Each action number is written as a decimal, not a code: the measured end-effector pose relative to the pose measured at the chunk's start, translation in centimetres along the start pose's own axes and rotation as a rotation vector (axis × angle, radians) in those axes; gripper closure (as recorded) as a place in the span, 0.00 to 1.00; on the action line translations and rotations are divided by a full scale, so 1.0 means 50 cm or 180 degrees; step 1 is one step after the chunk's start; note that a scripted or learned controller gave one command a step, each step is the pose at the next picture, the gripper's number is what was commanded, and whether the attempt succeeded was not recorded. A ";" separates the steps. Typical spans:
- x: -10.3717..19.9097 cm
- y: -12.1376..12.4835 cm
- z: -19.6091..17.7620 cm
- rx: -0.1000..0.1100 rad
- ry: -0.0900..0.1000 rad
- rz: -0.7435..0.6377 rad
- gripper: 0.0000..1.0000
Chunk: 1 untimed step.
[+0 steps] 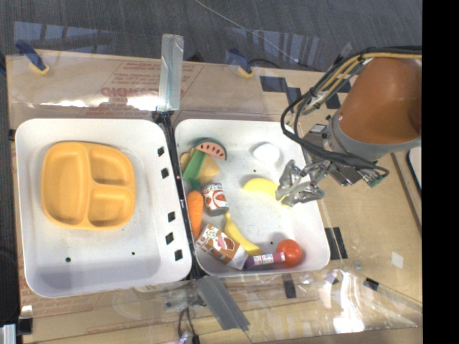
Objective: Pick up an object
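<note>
The arm reached in from the right, its orange band (380, 99) hanging over the right edge of the right bin (315, 228). The end effector (297, 187) sat low over that bin's right half, beside a yellow lemon (259, 187). Its metal fingers (290, 179) looked spread, with nothing between them, so it appeared released and empty.

The lemon was smooth, oval and bright yellow, lying near the middle of the right bin, just left of the fingertips; whether they touched could not be told. Above it lay a small white round object (265, 151). Along the bin's left side were a watermelon slice (209, 147) with a red face and green rind, a green piece (193, 166), an orange carrot (195, 211) and a small can (214, 198). Toward the front lay a banana (241, 237), a small carton (217, 244), a dark bottle (262, 261) and a red tomato (289, 252) touching the bottle's end.

The left bin (43, 271) held a yellow divided plate (87, 185) with three compartments, set in its rear half. Both bins rested side by side on the desk (86, 84).
</note>
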<state>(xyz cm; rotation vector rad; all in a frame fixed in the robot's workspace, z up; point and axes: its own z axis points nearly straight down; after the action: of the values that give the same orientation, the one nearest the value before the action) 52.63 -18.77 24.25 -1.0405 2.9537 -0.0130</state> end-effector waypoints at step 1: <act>-0.006 0.131 0.051 -0.0038 0.0024 0.0510 1.00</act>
<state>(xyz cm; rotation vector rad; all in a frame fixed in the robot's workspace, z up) 48.79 -13.49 21.63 -0.8036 3.0377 0.0021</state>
